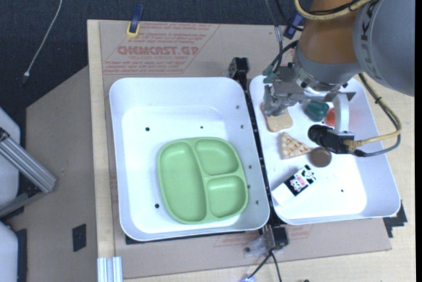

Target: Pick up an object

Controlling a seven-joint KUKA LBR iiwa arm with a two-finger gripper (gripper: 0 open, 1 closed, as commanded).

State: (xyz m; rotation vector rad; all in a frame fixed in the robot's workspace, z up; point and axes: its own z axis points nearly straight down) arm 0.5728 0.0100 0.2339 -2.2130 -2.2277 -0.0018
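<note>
- Jaws: they hang low in the right bin point(376, 205), but the wrist covers them from above, so I cannot tell whether they are spread or pressed together. Nothing is visibly caught between them.
- The gripper point(277, 105) points straight down, which I read as lining up for a vertical grab on whatever lies under it.
- The likeliest target is the tan slice of toast point(279, 122), flat on the bin floor near the bin's left wall. It lies just beside and below the gripper tip, towards the near side, and I cannot tell whether they touch.
- Lying so flat, the toast offers little edge to pinch, so a grab could slip off.
- Just past the toast lies a pizza wedge point(293, 145), then a brown disc point(320, 157), and nearer the front a black-and-white card point(301, 181).
- A teal thing point(318, 107) and a red thing point(329, 117) sit partly hidden under the arm point(343, 17).
- The loose items are crowded in the right bin, within the arm's reach from that side.
- The left bin point(132, 142) holds a green divided plate point(202, 178), well apart from the gripper.
</note>
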